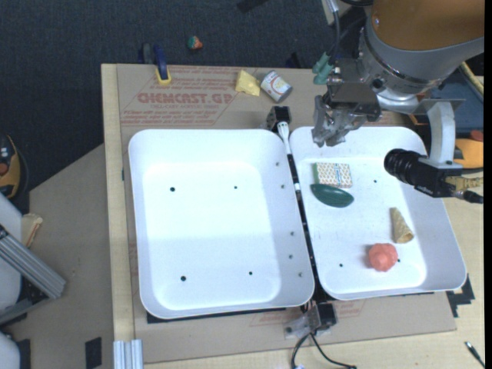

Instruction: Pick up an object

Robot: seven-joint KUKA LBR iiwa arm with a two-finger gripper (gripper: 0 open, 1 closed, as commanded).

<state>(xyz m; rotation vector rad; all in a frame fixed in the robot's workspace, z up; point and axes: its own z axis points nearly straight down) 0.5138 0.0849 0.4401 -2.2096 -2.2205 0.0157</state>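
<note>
On the brown board [184, 94] at the back of the surface red letters read "CHEMCAST"; the rest I cannot read well. Two white bins stand side by side: the left bin [207, 283] and the right bin [438, 267], which holds four things: a small patterned box [334, 174], touching a dark green oval piece [333, 196], a tan cone [401, 225] and a pink lump [382, 257]. The pincer [330, 135] hangs over the back left corner of the right bin, just behind the box, pinching nothing; I cannot tell if it is spread.
</note>
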